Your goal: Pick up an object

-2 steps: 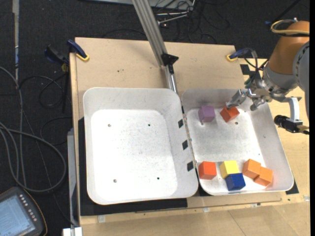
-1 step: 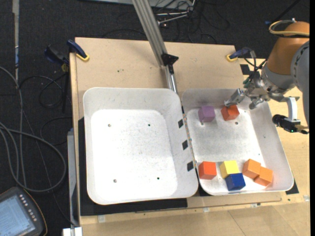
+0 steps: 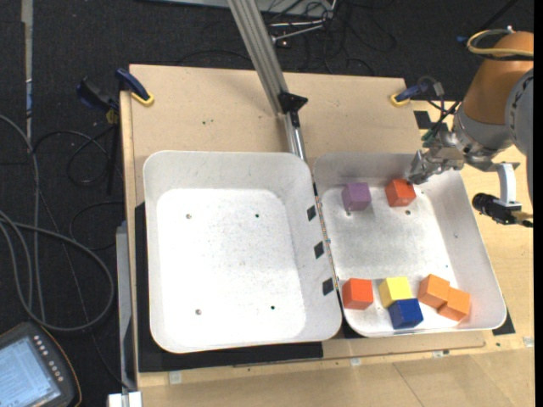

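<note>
The right bin (image 3: 475, 253) holds several small blocks. A purple cube (image 3: 356, 197) and an orange-red cube (image 3: 400, 193) sit near its far edge. Along its near edge lie an orange-red cube (image 3: 358, 293), a yellow cube (image 3: 394, 290), a blue cube (image 3: 406, 313) and two orange blocks (image 3: 446, 296). My gripper (image 3: 422, 170) hangs over the far right part of this bin, just right of and above the orange-red cube by the far edge. Nothing shows between its tips.
The left bin (image 3: 170, 185) lies beside the right one. A slanted metal pole (image 3: 263, 53) crosses the bench's back and ends between the bins. Clamps sit at the bench's far corners (image 3: 136, 87). Cables lie on the floor at left.
</note>
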{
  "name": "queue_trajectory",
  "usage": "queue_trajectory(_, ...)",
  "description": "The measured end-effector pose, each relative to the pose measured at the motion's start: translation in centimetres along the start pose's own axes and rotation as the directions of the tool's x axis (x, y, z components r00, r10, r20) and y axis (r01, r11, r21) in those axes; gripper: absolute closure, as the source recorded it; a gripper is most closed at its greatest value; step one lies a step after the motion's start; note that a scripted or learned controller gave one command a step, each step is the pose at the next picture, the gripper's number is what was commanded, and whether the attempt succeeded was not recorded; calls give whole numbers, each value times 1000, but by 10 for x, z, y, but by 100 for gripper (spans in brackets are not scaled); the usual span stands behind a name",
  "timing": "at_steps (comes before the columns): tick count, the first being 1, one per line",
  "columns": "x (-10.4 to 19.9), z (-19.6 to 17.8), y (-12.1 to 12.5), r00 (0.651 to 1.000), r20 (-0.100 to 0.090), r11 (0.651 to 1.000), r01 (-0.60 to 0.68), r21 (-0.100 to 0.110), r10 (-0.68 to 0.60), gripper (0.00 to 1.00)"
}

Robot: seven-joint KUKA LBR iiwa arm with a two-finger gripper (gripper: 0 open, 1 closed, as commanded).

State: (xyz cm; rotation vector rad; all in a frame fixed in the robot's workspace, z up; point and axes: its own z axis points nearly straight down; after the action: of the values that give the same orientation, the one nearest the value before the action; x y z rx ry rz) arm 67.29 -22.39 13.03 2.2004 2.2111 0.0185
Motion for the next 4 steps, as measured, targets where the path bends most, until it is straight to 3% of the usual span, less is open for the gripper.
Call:
queue_trajectory(1, 3, -45, 7, 1000, -5, 1000, -1, 16, 1, 100)
queue_trajectory(2, 11, -106, 8, 1000, -5, 1000, -1, 15, 1, 100)
queue_trajectory(3, 11, -138, 11, 1000, -5, 1000, -2, 18, 2, 100)
queue_trajectory(4, 67, -126, -5, 1000, -9, 1000, 2, 25, -2, 100)
